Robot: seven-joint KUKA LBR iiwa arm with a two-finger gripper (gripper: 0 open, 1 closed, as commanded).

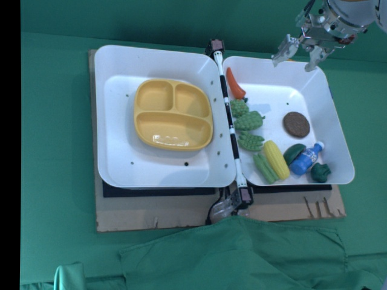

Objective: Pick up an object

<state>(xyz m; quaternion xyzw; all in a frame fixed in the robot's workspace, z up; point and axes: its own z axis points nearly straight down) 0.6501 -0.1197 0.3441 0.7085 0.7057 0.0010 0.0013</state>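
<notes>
- Pincer (pixel 300 54) — upper right of the frame, at the end of the grey arm (pixel 347 5) with its orange band; its two fingers are spread wide apart and nothing lies between them. It sits over the far rim of the right bin, apart from every object inside.
- Right bin (pixel 338 132) — shallow, white, in the right half of the frame; it contains all the loose objects.
- Orange carrot (pixel 235 84) — upper left corner of the right bin, lying at a slant along the left wall.
- Green vegetables (pixel 247 121) — a bumpy cluster just below the carrot, near the left wall, with a green pod (pixel 250 141) beneath it.
- Corn cob (pixel 275 159) — yellow, lower centre of the right bin, touching a green stalk (pixel 263 168) on its left.
- Brown disc (pixel 296 124) — flat and round, centre right of the bin, apart from the others.
- Blue bottle (pixel 306 158) — lower right of the bin, lying tilted between a dark green piece (pixel 294 153) and a second dark green piece (pixel 320 173).
- Left bin (pixel 115 101) — white, left of centre; it holds a yellow divided tray (pixel 173 114) with three compartments.
- Desk (pixel 54 132) — covered in green cloth; the bins rest on brown cardboard (pixel 151 213).
</notes>
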